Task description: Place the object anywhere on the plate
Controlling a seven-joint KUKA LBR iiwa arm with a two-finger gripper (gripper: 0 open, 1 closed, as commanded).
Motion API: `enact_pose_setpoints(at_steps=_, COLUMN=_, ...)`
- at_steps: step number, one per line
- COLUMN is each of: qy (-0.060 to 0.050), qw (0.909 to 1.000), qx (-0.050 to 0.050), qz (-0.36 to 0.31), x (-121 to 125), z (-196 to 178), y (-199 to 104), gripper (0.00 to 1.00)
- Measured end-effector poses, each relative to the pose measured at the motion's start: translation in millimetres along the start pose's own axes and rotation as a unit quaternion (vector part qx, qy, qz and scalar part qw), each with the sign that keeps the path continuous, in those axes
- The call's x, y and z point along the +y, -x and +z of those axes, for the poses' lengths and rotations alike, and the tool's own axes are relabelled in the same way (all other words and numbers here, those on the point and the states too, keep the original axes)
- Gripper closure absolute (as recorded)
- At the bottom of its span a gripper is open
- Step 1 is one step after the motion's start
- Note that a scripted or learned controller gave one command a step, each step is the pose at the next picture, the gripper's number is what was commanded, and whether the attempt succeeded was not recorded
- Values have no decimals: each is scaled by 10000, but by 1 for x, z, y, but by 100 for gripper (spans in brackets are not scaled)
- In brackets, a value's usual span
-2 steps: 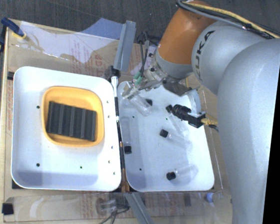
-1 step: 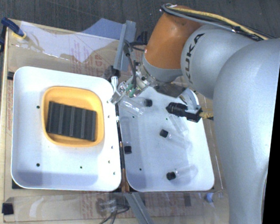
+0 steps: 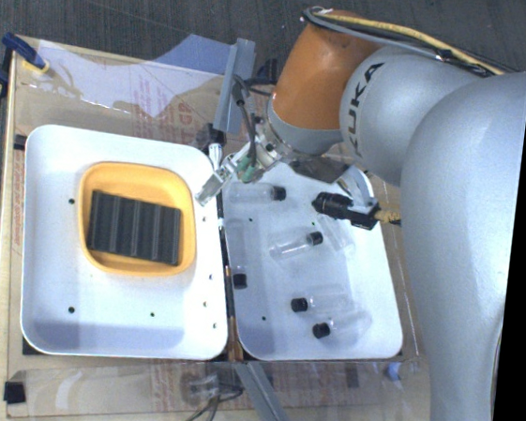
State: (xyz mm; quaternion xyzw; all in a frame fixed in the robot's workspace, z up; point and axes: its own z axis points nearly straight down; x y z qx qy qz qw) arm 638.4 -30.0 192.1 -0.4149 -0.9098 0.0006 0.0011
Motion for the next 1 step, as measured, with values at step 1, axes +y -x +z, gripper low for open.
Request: enact_pose_setpoints(at_steps=1, qy=6, qw=10000, qx=-14, qz=29, x=25, z=-36, y=-61, gripper=0)
